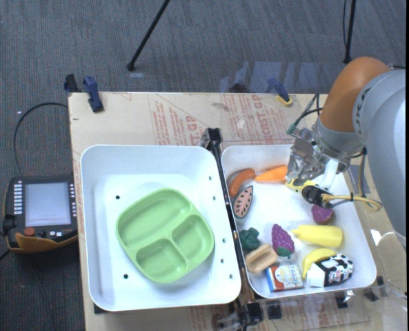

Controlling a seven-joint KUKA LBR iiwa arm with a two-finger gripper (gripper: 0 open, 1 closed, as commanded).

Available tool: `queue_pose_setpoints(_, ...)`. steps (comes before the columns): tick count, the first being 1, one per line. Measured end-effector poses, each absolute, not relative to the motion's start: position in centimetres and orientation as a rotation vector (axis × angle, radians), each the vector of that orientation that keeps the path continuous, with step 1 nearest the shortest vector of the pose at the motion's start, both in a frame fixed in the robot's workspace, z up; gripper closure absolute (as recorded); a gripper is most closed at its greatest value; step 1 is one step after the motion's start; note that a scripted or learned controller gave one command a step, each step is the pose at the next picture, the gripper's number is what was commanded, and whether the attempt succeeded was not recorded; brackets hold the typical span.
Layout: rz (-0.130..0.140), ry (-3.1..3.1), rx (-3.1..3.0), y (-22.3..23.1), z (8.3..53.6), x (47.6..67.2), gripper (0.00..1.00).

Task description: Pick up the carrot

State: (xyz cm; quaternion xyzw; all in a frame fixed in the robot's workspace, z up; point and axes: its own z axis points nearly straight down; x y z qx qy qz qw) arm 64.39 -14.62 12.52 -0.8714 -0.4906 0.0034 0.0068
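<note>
Toward the upper middle of the right bin [366, 250], the carrot [272, 175] lay with its long axis roughly left-right, just left of the hand [302, 173], whose spread I could not tell from above.

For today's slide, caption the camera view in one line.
Pincer poised beside the carrot among toy foods in the right bin.

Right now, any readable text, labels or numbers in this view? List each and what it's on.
Red lettering printed on the cardboard sheet under the bins: upside down and blurred, not readable.
Small carton in the right bin: printed front, too small to read.
Black-and-white carton: pattern, no legible words.
Pendant screen: nothing legible.
</note>
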Motion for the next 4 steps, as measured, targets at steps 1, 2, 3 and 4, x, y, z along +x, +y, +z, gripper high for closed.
queue_pose_setpoints(1,0.012,-1.536,-2.725,-14.6,12.5,64.4,0.00)
queue_pose_setpoints(2,0.008,-1.538,-2.725,-14.7,13.5,64.4,1.00)
queue_pose_setpoints(3,0.010,-1.538,-2.725,-14.7,13.4,64.4,0.00)
queue_pose_setpoints(4,0.007,-1.394,-2.807,-14.5,8.5,64.2,0.00)
